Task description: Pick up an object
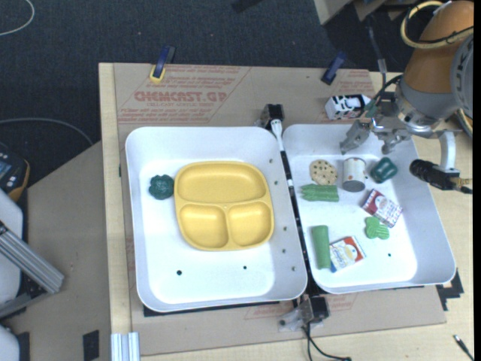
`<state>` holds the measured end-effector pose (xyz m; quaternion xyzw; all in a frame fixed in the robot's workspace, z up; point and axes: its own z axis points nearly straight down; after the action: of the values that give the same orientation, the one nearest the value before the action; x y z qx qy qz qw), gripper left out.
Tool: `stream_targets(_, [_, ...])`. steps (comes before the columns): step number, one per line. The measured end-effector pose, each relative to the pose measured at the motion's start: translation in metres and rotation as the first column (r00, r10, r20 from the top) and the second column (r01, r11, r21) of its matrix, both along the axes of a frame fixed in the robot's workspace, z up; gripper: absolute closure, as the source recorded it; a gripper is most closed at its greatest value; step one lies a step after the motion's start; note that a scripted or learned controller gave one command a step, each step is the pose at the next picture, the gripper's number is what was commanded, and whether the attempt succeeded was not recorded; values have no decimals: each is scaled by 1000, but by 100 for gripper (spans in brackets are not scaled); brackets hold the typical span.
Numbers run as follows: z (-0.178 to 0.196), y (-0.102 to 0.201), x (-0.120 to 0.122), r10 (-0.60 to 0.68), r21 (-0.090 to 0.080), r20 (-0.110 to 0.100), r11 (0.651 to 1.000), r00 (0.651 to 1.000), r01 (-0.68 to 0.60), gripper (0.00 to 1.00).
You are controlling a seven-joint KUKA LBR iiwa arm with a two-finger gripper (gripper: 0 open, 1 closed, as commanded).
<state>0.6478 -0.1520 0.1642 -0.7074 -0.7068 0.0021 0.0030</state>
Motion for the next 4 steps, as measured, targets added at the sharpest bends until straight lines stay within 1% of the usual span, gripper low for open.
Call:
stream_targets(1, [-44,4,2,3,0,0,1000,1000,-3,0])
stream_targets(2, [-78,4,4,2,-1,7,1000,1000,-2,0])
stream_targets(3, [-64,5,6,3,-1,16,1000,1000,-3,100])
stream_targets(4, [-6,6,18,3,-4,16,1000,1000,-2,100])
